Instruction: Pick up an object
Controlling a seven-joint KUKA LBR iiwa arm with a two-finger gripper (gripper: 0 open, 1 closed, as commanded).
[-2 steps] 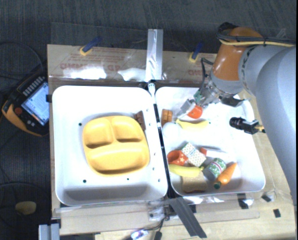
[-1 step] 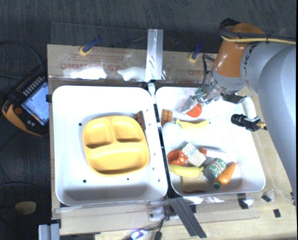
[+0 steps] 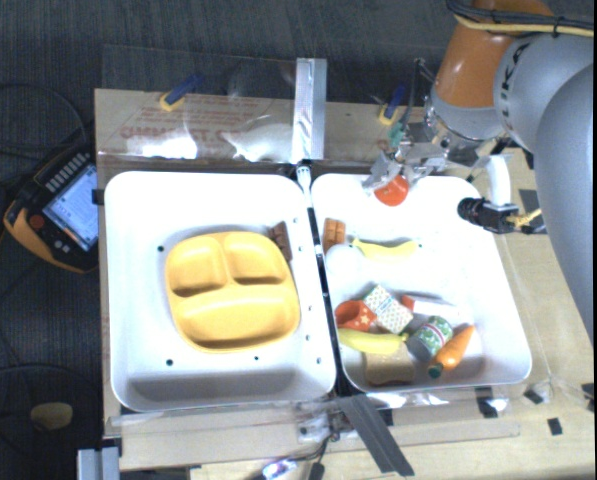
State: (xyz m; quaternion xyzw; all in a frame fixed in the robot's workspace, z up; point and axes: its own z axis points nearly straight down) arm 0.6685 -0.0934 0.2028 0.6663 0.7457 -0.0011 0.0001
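Observation:
My gripper (image 3: 396, 171) hangs over the far edge of the right bin (image 3: 498, 268). A small red-orange round object (image 3: 391, 191) sits right at its fingertips and looks pinched between them, lifted off the bin floor. Lower in the same bin lie a pale yellow banana (image 3: 383, 247), a red piece (image 3: 355, 314), a white-and-green checked box (image 3: 386, 308), a small can (image 3: 431, 334), a carrot (image 3: 454, 347) and a yellow fruit (image 3: 371, 342).
The left bin (image 3: 138, 218) holds a yellow divided tray (image 3: 233, 288) and a small brown block (image 3: 279, 236). Another brown block (image 3: 334, 231) stands in the right bin by the divider. A handheld pendant (image 3: 63, 208) lies left of the bench.

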